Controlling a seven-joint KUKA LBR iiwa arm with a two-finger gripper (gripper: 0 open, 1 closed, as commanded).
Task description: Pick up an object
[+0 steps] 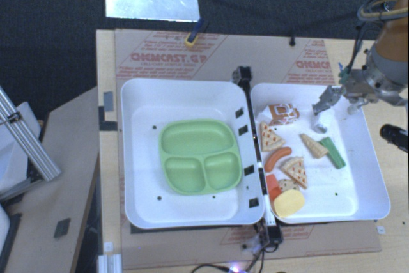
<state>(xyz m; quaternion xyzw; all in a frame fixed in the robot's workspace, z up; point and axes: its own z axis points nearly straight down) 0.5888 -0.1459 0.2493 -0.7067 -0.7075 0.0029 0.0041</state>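
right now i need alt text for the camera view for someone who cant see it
A grey robot arm reaches in from the right, its gripper above the back of the right white bin, which holds toy foods: pizza slices, a sausage, a green stick, a yellow piece. The left white bin holds a green divided plate.

Setting: robotics lab bench
Evidence: twin white bins [185,89] on printed board, centre; toy food [289,201], 4 o'clock; aluminium framing [25,137], 9 o'clock; dark carpet, 12 o'clock
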